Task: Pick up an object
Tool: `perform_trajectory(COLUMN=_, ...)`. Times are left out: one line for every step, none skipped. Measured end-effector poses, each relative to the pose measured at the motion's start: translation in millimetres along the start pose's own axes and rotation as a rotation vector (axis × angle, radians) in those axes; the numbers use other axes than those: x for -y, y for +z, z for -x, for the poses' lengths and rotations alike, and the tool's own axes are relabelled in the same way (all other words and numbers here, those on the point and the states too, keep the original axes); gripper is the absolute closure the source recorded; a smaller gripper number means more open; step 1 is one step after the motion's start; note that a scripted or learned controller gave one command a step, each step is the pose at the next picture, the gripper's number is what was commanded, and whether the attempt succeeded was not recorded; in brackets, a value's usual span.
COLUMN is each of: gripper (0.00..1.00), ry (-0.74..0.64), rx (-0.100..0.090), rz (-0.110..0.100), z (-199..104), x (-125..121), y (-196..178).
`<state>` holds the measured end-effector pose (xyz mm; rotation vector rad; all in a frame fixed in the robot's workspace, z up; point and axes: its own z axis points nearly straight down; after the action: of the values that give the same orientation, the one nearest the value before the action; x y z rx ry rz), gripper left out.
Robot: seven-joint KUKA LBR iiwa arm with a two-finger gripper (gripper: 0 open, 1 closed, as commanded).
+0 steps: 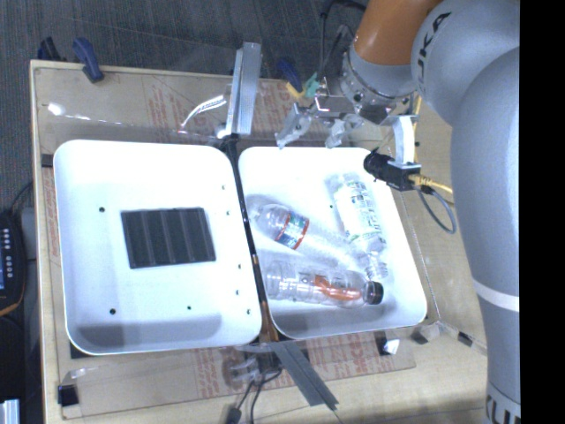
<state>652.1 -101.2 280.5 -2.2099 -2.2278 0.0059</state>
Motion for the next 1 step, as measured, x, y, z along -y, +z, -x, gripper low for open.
perform_trajectory(gripper=0.00, ry=-0.284, rx=0.002, rz=0.006, z=-31.1, x=-4.3, y=-111.5)
